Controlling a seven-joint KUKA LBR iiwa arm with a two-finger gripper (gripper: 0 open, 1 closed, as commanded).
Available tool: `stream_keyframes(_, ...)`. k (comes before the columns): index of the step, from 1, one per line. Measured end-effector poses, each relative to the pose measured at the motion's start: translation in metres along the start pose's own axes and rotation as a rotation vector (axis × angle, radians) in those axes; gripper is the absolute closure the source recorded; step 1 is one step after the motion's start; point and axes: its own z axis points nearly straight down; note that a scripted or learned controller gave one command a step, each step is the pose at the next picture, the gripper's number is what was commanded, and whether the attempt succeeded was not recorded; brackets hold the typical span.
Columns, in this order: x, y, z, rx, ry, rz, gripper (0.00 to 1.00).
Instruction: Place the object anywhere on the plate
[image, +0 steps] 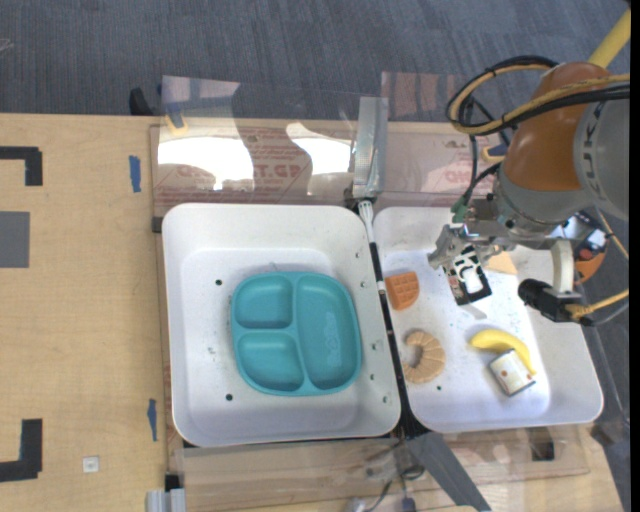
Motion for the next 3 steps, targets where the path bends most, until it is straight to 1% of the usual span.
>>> stream_keyframes(1, 0.046, -0.015, 0.000, 0.002, 0.002, -0.005, 1.00)
stream_keyframes(2, 0.114, -0.039, 0.000, 0.000, 0.002, -0.007, 1.00)
stream_keyframes(3, 0.199, -0.091, 0.042, 0.003, 0.001, -0.006, 1.00)
